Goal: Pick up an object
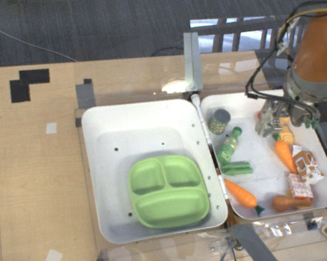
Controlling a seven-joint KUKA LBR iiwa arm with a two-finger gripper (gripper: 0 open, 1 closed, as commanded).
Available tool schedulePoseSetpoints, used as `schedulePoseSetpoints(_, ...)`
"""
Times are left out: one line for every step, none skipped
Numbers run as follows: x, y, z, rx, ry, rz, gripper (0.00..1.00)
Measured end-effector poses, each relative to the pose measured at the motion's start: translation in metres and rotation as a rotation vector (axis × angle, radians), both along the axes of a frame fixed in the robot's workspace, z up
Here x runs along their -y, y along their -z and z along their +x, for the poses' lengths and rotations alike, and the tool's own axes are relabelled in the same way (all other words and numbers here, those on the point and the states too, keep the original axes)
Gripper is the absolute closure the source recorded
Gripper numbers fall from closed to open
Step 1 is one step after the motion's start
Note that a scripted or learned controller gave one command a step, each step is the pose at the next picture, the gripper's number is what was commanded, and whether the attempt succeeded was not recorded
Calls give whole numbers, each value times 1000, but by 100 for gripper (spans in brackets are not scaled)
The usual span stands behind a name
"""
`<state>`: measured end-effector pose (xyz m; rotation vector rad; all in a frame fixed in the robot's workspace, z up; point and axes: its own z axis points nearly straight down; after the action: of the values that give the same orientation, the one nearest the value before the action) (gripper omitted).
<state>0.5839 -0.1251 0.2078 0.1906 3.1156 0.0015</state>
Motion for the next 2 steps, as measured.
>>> schedulePoseSetpoints(29, -72, 33, -5, -141, -4, 100)
schedulePoseSetpoints(81, -93, 63, -7, -492, -10, 100)
